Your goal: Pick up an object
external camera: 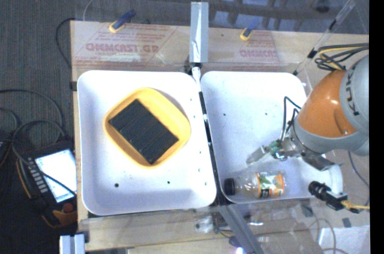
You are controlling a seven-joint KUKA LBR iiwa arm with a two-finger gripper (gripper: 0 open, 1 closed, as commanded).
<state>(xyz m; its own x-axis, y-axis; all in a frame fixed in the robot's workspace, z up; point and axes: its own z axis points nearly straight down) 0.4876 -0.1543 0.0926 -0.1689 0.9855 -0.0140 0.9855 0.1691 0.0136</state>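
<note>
From where I stand, nothing is lifted yet: the arm (336,111), grey with a glossy orange band, leans in over the right bin (252,102), and its hand (273,151) sits low near the bin floor, just above a small bottle (258,184). The hand's metal parts catch the light and blur together, so I cannot tell whether it is spread or pressed together, and I see nothing pinched in it. The bottle lies on its side against the bin's near wall, dark cap pointing left, clear plastic body with an orange and green label wrapped round it; it looks light, smooth and likely to roll. The left bin (96,187) carries a yellow dish (174,120) with soft rounded corners and, lying in it, a flat black rectangular pad (144,131) with a faint ribbed or grid texture. Both bins are shallow, matte white plastic with curved rims, sitting on the counter (120,45). I judge the pick is still at the approach stage; closing, gripping and raising all remain.
</note>
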